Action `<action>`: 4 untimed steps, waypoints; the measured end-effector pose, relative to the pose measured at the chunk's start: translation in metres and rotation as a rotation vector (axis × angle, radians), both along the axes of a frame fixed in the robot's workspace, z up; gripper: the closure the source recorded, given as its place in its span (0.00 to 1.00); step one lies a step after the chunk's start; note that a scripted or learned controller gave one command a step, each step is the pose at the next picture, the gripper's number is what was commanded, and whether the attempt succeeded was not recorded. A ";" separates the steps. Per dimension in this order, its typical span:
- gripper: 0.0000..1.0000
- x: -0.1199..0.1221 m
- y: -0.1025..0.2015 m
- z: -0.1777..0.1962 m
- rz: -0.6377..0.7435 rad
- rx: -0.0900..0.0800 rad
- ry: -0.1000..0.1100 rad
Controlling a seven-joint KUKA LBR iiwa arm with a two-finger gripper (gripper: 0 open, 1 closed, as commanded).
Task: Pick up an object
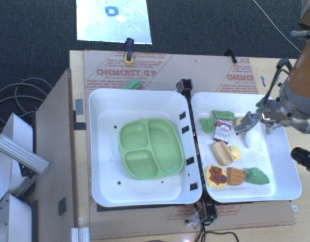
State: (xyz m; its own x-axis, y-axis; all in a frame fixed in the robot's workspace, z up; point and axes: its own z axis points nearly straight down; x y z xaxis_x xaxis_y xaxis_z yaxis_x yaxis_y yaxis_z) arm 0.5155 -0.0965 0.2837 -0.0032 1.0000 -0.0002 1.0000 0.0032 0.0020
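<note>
**Arm poised over a bin of toy food**

On the table (pixel 79 135) the left bin (pixel 102 150) carries a pale green divided plate (pixel 151 148), lying flat near its middle. A row of black clips runs down the seam where the two bins meet.

The right bin (pixel 286 175) holds the small things. Along its upper left lie green pieces (pixel 215 119) and, just below them, a red-and-white packet (pixel 222 131). Under the packet sits a tan, bun-like piece (pixel 222 153) with a small yellow bit (pixel 235 153) touching its right side. Near the front edge a round pizza-like piece (pixel 216 176), a brown toast-like piece (pixel 236 176) and a leafy green piece (pixel 257 176) lie in a row, close together. A white egg-shaped object (pixel 252 138) rests toward the bin's middle right.

The arm enters from the right, and its jaws (pixel 248 122) hang just above and left of the white object. Whether they are open or closed I cannot tell; nothing is visibly between them.
</note>
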 end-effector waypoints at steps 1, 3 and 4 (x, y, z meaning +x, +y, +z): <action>1.00 0.001 0.000 0.011 0.002 0.000 -0.004; 0.00 -0.028 0.024 0.104 0.001 -0.001 -0.002; 0.00 -0.026 0.086 0.115 0.007 0.001 -0.003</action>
